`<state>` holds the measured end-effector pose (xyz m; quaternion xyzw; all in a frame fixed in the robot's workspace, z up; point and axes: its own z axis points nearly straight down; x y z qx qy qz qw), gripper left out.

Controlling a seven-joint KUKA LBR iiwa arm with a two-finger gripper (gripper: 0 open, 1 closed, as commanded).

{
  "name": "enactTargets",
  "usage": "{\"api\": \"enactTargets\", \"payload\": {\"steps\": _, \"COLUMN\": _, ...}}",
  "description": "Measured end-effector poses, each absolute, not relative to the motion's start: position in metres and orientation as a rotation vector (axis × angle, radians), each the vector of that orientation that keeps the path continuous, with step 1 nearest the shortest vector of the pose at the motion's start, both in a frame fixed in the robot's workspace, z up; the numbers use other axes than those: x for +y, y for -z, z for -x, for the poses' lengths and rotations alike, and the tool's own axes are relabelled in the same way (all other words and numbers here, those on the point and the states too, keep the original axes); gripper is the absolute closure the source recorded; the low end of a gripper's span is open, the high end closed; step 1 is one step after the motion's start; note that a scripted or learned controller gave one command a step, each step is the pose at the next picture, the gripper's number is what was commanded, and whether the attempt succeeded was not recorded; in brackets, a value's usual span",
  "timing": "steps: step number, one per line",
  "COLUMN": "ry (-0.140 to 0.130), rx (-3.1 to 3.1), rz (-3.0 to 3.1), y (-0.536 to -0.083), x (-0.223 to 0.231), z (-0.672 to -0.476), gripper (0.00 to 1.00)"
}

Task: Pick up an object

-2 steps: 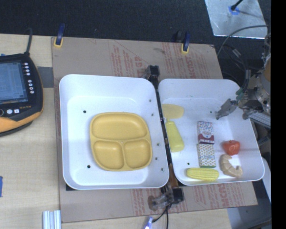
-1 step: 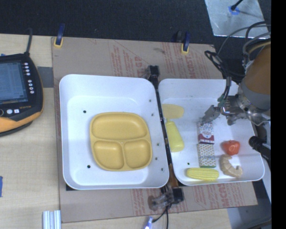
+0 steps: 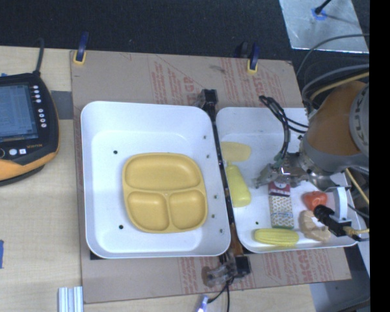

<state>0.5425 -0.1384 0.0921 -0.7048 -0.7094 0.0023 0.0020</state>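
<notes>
The right bin (image 3: 260,125) holds several small items. A pale yellow flat piece (image 3: 236,151) lies near its left wall, with a yellow oblong block (image 3: 238,186) just below it. A corn cob (image 3: 276,237) rests along the front wall. A patterned packet with a red top (image 3: 281,207) sits mid-bin. A red piece (image 3: 314,199) and a beige lump (image 3: 310,224) lie to the right. My gripper (image 3: 281,173) hangs low over the bin, directly above the packet's far end. I see nothing held in it.
The left bin (image 3: 101,174) carries a yellow divided plate (image 3: 164,191). A tablet-style pendant (image 3: 16,125) lies on the bench at far left. Black cables (image 3: 276,112) loop over the right bin's back. The arm's orange band (image 3: 331,119) fills the right side.
</notes>
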Motion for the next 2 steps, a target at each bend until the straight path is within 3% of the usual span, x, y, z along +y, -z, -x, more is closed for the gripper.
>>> {"api": "enactTargets", "payload": {"steps": 1, "ry": -0.010, "rx": -2.231, "rz": 2.207, "y": -0.103, "x": -0.140, "z": -0.543, "gripper": 1.00}}
{"api": "enactTargets", "payload": {"steps": 2, "ry": 0.000, "rx": -2.225, "rz": 2.215, "y": -0.192, "x": -0.076, "z": -0.590, "gripper": 1.00}}
